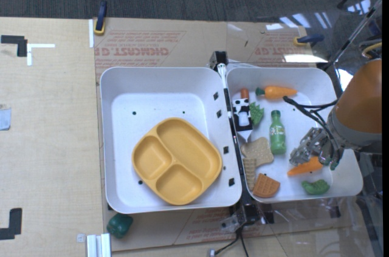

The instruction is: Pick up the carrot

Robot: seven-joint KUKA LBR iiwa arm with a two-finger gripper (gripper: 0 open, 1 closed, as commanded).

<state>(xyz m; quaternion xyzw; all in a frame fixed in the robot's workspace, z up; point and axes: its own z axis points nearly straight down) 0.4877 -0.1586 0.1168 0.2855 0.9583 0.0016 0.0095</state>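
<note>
Orange carrots lie in the right white bin (328,82), the gripper (311,152) low over one of them.
A leafy orange carrot (276,92) rests near the far rim with bare floor around it; a second orange carrot piece (306,168) lies near the front right corner, beside a green vegetable (315,187). The metal gripper touches this piece; how far it is open cannot be told. A yellow divided plate (176,160) sits in the left white bin (115,128).

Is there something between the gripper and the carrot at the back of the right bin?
Nothing visible blocks it. The gripper is at the bin's front right, over another orange piece; the carrot lies beyond bare floor, the green bottle off to the side.
</note>
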